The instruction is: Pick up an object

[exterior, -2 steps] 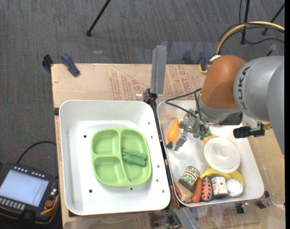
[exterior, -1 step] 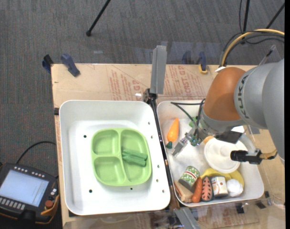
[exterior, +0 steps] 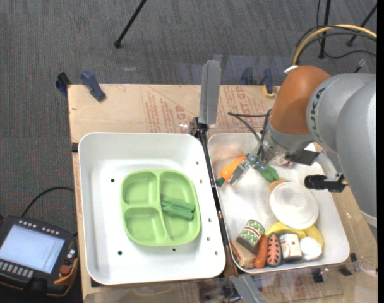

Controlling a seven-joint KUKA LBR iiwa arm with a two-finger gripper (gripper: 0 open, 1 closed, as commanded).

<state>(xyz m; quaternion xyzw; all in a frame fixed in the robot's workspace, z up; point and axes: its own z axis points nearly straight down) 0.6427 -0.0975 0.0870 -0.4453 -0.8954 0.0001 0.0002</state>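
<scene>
Nearest the camera, along the front wall of the right bin (exterior: pixel 341 232), a row of small items lies packed together: a brown block (exterior: pixel 243 255), a can with a green and white label (exterior: pixel 250 235), a carrot (exterior: pixel 261 252), a red slice with dark seeds (exterior: pixel 273 250), a small carton (exterior: pixel 290 246), a white ball (exterior: pixel 311 249) and a banana (exterior: pixel 287 229) behind them. Just behind the banana sits a round white lid (exterior: pixel 294 205).

The left bin (exterior: pixel 97 163) holds a green divided plate (exterior: pixel 159 207). A green bean pod (exterior: pixel 178 207) lies across the plate's centre divider, toward the right compartments.

Farther back in the right bin, an orange object (exterior: pixel 232 168) lies near the left wall, with a green piece (exterior: pixel 269 173) to its right. The gripper (exterior: pixel 242 169) is lowered at a slant beside the orange object, touching or just short of it; which cannot be told. The state of the jaws cannot be told, since the fingertips blend into the objects around them.

Beyond the bins lie the bench (exterior: pixel 141 109), two blue clamps (exterior: pixel 92 84) and a grey upright post (exterior: pixel 210 93).
</scene>
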